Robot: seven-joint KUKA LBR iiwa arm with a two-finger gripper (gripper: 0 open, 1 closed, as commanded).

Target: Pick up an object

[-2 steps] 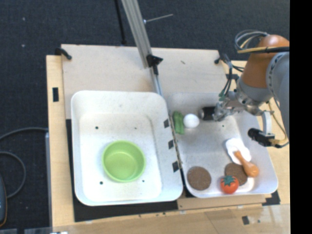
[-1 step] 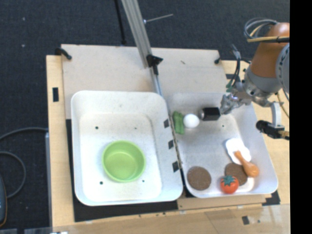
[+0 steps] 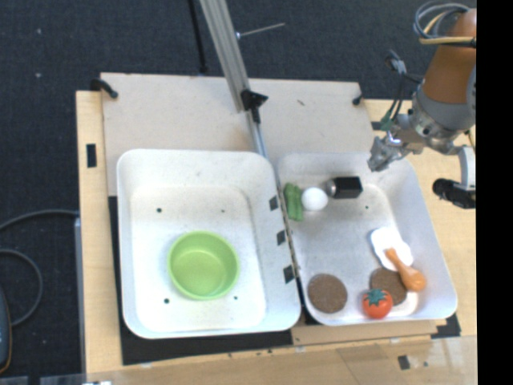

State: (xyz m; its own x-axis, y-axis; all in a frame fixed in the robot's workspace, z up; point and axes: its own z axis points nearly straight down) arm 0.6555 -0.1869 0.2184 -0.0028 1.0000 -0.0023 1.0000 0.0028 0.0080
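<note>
the arm (image 3: 446, 70) is cut off by the edge at three o'clock, so its upper part is out of sight. the gripper (image 3: 380, 160) is too small to tell how its fingers stand. the white piece (image 3: 391, 245) partly hides under the orange object (image 3: 405, 269).

No readable text, labels, brands, numbers or signs anywhere in view. Surfaces checked: both white bins, counter, objects in bins, arm; all plain or too small and blurred for any marking to be made out.
</note>
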